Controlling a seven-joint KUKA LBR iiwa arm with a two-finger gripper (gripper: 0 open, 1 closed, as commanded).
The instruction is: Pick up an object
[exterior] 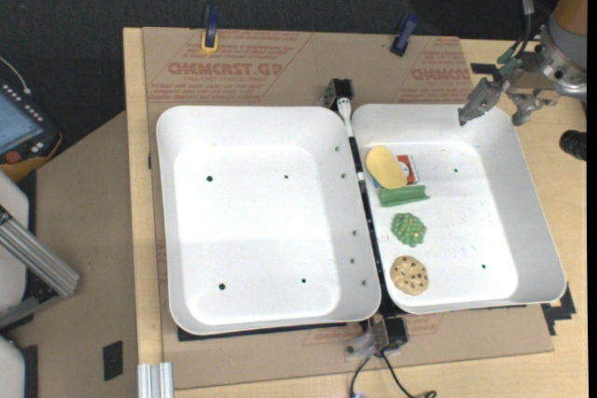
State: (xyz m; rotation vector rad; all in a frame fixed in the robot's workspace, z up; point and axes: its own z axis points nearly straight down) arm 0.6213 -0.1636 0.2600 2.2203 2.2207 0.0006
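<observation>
My gripper [497, 103] hangs over the right bin's [485, 210] far corner, fingers spread and holding nothing, I think. The yellow piece [383, 165] lies toward the divider, down-left of me, well apart.

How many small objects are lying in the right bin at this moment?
5, all near the left wall of the right bin: a yellow piece partly covering a red-and-white item, a green bar below them, then a green round piece, then a cookie. More could be hidden under the yellow piece.
</observation>
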